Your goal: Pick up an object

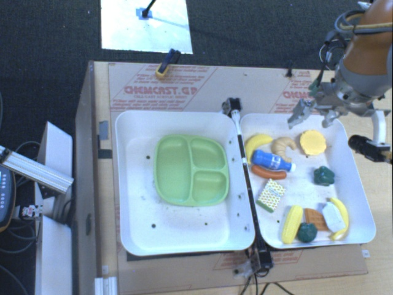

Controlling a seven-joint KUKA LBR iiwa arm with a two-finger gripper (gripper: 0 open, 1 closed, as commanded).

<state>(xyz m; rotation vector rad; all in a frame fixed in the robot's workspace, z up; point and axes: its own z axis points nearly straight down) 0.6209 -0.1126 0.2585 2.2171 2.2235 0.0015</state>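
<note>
Hovering over the far edge of the right shallow white bin (pixel 362 223), near the table's (pixel 184 85) far right corner: the claw (pixel 314 114), fingers spread and pinching nothing. Poised there, probably, to drop onto one of the toys just below. Nearest candidate: the round yellow-orange disc (pixel 313 142), just in front of the claw. Beside it, toward the divider, a tan croissant-shaped toy (pixel 284 144) and a yellow banana (pixel 258 144); touching below these, a blue plastic bottle (pixel 271 160) lying across a red-orange sausage (pixel 269 173). Further toward the near edge: a dark green lump (pixel 323 176), a checked green-and-white block (pixel 271 195), a yellow corn cob (pixel 292 224).

Alone in the left shallow white bin (pixel 132 226), a light green sectioned plastic tray (pixel 191 169), lying flat and well apart from the claw.

Hard to make out: the clustered pieces at the right bin's near right corner, overlapping and blurred. Cut off at the frame's right edge: the grey arm with its orange band (pixel 371 23).
</note>
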